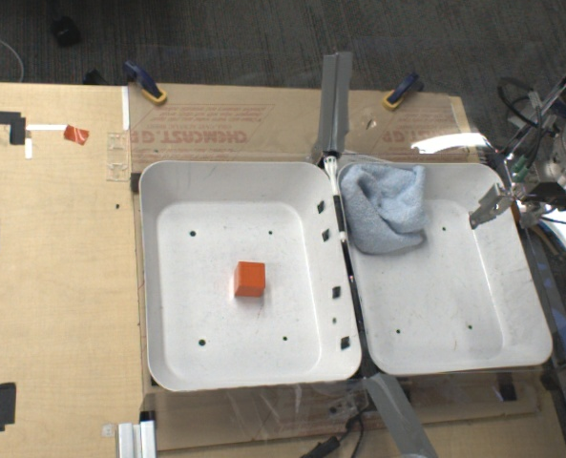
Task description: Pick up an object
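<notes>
**Orange block alone in one bin, gripper over the other**

Closest to the lens, a grey metal strut [397, 418] slants out from below the seam where the two bins meet. Widest of all is the pale wooden board [53, 256] on the view's left. Next is the brown cardboard sheet [216, 122] behind the bins, printed with red lettering.

The left-hand bin [154, 284] and the right-hand bin [454, 294] sit edge to edge, joined by small black clips.

A crumpled blue-grey cloth [387, 208] lies in the right-hand bin's far corner, against the wall shared with its neighbour. The arm comes in at the view's right edge. Its gripper [488, 208] hangs over the far right side of that same bin, well apart from the cloth. It holds nothing that can be seen, and whether it is open or closed cannot be told from this angle.

An orange block [250, 280] rests near the middle of the left-hand bin's floor, touching no wall.

Two blue-and-yellow clamps [146, 82] [402, 90] pin the cardboard's far edge.
</notes>
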Controlling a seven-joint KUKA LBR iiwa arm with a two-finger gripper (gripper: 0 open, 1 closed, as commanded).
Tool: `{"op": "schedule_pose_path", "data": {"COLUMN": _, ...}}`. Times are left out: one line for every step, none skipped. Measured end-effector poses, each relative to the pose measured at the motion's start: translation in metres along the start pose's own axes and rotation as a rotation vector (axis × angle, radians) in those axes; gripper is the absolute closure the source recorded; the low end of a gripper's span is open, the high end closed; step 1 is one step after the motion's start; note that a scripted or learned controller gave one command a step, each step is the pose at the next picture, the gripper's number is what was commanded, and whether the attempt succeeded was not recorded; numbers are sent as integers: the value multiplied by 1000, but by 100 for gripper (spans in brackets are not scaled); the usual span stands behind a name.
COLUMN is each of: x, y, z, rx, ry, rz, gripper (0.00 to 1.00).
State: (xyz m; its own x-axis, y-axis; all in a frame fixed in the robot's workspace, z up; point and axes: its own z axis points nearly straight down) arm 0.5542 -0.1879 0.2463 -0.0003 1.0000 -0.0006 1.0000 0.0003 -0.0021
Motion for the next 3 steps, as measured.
{"op": "schedule_pose_path", "data": {"x": -2, "y": 18, "z": 146, "rx": -1, "ry": 0, "rz": -177, "gripper": 0}}
{"op": "schedule_pose_path", "data": {"x": -3, "y": 18, "z": 137, "rx": -3, "ry": 0, "rz": -174, "gripper": 100}}
{"op": "schedule_pose_path", "data": {"x": 6, "y": 73, "z": 36, "rx": -3, "ry": -2, "rz": -121, "gripper": 100}}
